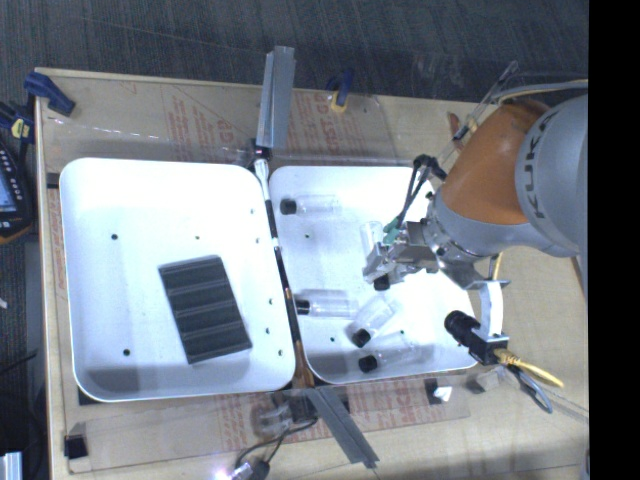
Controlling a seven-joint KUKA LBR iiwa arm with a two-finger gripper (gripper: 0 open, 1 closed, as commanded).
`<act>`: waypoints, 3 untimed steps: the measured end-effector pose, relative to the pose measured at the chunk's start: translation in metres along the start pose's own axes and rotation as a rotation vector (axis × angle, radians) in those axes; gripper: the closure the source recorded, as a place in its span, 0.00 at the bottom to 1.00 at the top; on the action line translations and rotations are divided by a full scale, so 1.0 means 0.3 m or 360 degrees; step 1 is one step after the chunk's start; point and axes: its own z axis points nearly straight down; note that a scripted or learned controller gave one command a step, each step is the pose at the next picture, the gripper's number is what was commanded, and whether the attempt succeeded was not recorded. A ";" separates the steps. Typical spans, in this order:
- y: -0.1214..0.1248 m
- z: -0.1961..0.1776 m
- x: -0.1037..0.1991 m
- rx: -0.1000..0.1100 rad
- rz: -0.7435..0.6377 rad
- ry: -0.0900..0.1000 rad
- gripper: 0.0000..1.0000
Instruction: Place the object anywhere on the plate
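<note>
While the tabletop (150,418) spreads pale brown under everything, two shallow white bins sit side by side on it. The left bin (100,268) carries a dark ribbed plate (205,308), a slanted rectangle lying flat near the bin's middle. The right bin (330,183) holds several clear bottles with black caps. The grey arm (545,183), with its orange band, reaches in from the right edge and hangs over the right bin's right half. Its hand (385,268) points toward the middle of that bin, low over the floor; whether the fingers are spread or pressed together cannot be told, and nothing is visibly between them. One clear bottle (312,206) lies near the bin's top edge. Another bottle (322,305) lies near the left wall, lower down. A third bottle (370,320) rests at a slant just below the hand, and a fourth bottle (388,356) lies near the bottom wall.
</note>
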 end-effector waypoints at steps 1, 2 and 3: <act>0.234 0.061 0.255 0.0003 0.0437 0.0007 1.00; 0.371 0.077 0.621 0.0004 0.0306 0.0007 1.00; -0.163 0.229 0.925 0.0009 0.0746 0.0000 1.00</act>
